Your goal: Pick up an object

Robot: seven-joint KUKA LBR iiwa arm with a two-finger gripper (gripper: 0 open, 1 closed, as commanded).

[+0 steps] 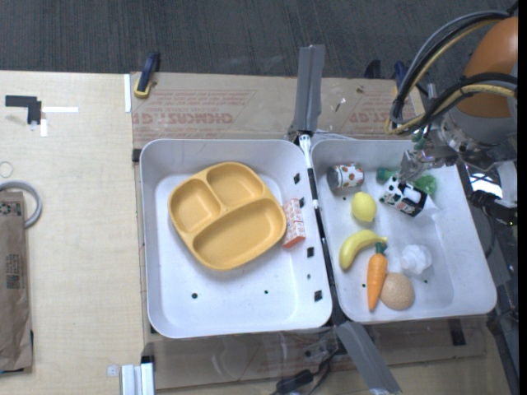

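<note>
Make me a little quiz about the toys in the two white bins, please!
1. True or false: the yellow plate lies in the left bin.
2. Which lies right beside the banana? A) carrot B) plate C) clamp
3. Fill in: the gripper hangs over the ___ bin, near the black and white toy.

Key: 1 true; 2 A; 3 right.

Pale wooden bench, dark floor
</note>
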